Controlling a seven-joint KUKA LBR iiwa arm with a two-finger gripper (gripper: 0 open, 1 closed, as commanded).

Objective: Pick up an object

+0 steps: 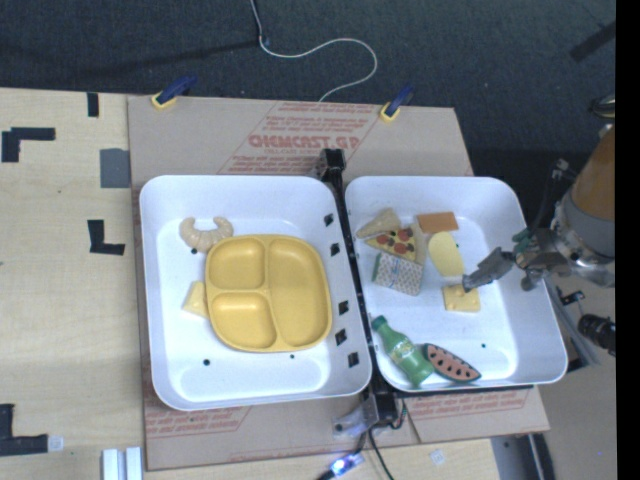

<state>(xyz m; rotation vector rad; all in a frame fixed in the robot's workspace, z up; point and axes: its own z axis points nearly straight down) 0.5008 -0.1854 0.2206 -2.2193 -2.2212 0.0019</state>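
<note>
Camera view looks down on two white bins side by side on a sheet of printed cardboard [300, 143]. At the far left the wooden bench [60, 298] carries black tape marks. The left bin [160, 298] holds a yellow divided plate [268, 292] with three compartments, lying flat near the middle. Just above the plate's upper left corner sits a tan curled piece like a croissant [204, 231], and a pale yellow wedge [194, 299] pokes out from under the plate's left edge.

The right bin [500, 203] holds a cluster of toy foods. Nearest the divider is a pizza slice [390, 234], with a speckled grey block [399, 274] just below it. Beside them lie an orange square [437, 222] and, touching its lower edge, a yellow rounded piece [446, 255]. Below that rests a flat yellow cheese slice [461, 299]. Toward the front of the bin a green bottle [401, 351] lies on its side, with a watermelon slice [452, 362] just beside it.

At the right, the grey arm [590, 223] reaches over the bin's edge. The gripper [482, 272] hovers low, directly above the cheese slice's upper edge and close to the yellow rounded piece. How wide it is spread I cannot tell, and nothing is visibly clasped in it.
</note>
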